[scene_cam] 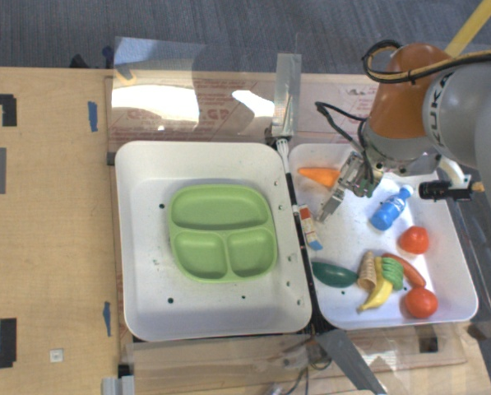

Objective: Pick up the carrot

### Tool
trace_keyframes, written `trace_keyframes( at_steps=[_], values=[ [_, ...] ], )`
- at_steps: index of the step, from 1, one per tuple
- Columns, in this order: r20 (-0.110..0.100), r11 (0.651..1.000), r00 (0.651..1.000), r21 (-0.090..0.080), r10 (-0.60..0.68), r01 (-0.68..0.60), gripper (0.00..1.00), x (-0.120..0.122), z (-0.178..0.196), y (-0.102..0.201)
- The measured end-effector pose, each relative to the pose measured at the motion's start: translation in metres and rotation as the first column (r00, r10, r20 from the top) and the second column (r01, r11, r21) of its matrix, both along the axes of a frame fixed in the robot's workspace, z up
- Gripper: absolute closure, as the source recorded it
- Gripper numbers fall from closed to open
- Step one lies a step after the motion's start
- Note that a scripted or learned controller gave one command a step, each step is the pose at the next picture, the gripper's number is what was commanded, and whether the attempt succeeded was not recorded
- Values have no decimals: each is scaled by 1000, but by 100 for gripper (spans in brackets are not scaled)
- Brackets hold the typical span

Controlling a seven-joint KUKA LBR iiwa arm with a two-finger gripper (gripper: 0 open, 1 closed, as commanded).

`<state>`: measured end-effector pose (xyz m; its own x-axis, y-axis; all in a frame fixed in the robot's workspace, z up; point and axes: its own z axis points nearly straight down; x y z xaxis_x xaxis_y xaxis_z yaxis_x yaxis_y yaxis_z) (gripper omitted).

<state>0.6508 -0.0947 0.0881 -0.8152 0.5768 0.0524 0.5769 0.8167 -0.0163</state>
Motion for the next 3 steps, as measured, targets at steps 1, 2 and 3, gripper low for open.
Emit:
trace_keyframes(
  at_steps=[1, 2, 3],
  values=[
    [-4, 882, 882, -17, -471, 471, 0, 2, 0, 10],
    [18, 691, 692, -27, -722, 722, 0, 12, 0, 0],
    [50, 471, 471, -22, -881, 882, 0, 14, 6, -75]
  ],
)
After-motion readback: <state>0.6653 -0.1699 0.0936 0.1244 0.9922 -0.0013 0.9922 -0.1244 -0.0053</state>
